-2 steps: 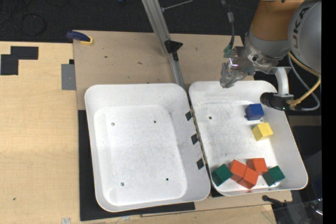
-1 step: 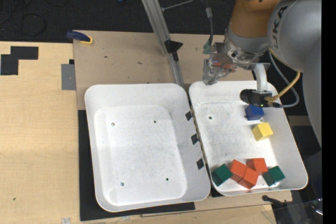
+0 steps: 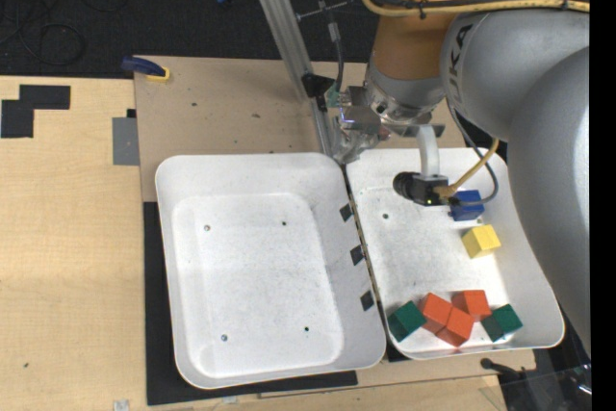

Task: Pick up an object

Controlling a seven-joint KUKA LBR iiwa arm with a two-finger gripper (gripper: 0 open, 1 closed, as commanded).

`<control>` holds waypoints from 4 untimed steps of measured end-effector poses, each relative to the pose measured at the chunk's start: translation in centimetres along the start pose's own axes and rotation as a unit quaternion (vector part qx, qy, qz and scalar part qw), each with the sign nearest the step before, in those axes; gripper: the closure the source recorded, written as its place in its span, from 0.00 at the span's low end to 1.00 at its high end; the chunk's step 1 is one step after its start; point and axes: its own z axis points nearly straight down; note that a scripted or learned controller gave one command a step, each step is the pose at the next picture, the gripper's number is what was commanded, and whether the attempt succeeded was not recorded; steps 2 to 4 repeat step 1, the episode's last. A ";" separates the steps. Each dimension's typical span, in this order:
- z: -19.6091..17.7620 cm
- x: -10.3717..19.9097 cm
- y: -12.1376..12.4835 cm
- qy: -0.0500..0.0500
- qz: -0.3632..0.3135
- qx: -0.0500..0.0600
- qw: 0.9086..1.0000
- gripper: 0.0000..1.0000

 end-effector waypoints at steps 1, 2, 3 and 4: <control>-0.2 4.4 1.0 0.000 0.000 -0.002 1.000 1.00; -0.2 4.4 1.0 0.000 0.000 -0.002 1.000 1.00; -0.2 4.4 1.0 0.000 0.000 -0.002 1.000 1.00; -0.2 4.4 1.0 0.000 0.000 -0.002 1.000 1.00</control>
